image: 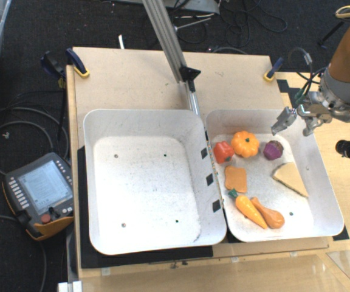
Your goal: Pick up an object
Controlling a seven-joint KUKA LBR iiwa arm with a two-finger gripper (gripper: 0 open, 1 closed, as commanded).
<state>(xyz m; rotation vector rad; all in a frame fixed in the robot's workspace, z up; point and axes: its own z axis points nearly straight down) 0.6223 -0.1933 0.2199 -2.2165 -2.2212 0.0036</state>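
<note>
From your overhead camera, the tool (pixel 298 121) hung over the far right corner of the right bin (pixel 327 212), its two fingers spread apart with nothing between them. All the pickable objects lay in that bin: a red pepper (pixel 223 151), an orange pumpkin (pixel 246 143) and a purple item (pixel 273 150) in a far row, an orange square (pixel 236 179) nearer, a pale wedge (pixel 290 179) to the right, and a carrot (pixel 248 209) touching a squash (pixel 268 214) nearest you. The left bin (pixel 96 163) sat beside it on the counter (pixel 138 78).
</note>
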